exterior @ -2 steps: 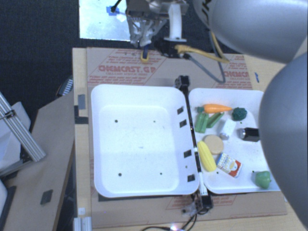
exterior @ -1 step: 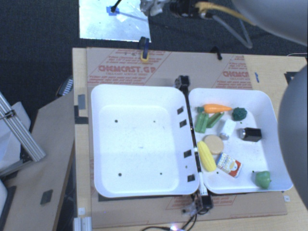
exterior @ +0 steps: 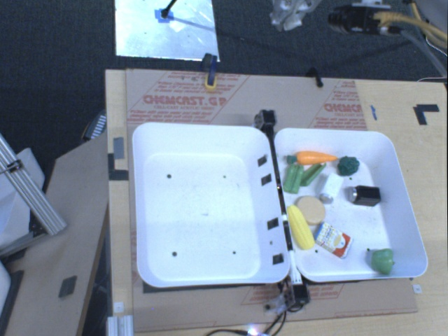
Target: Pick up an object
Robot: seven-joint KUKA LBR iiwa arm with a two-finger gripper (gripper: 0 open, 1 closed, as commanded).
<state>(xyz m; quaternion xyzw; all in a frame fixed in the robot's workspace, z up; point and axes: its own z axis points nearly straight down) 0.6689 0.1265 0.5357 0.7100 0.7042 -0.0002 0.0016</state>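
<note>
The right bin point(exterior: 402, 187) holds several toy items: an orange carrot point(exterior: 316, 157), green pods point(exterior: 299, 177), a dark green broccoli point(exterior: 348, 165), a white block point(exterior: 330, 186), a black box point(exterior: 365, 195), a tan round disc point(exterior: 311, 209), a yellow corn cob point(exterior: 301, 227), a red and white carton point(exterior: 332, 239) and a green pepper point(exterior: 382, 260). My gripper point(exterior: 292, 9) hangs high at the top of the view, beyond the bench's far edge and well away from both bins. Nothing shows between its pale fingers.
The left bin point(exterior: 196, 208) sits beside the right one, joined by a black hinge strip point(exterior: 276, 187). A shiny metal sheet point(exterior: 166, 18) lies on the dark floor at top left. A yellow and blue clamp point(exterior: 209, 72) stands at the bench's far edge.
</note>
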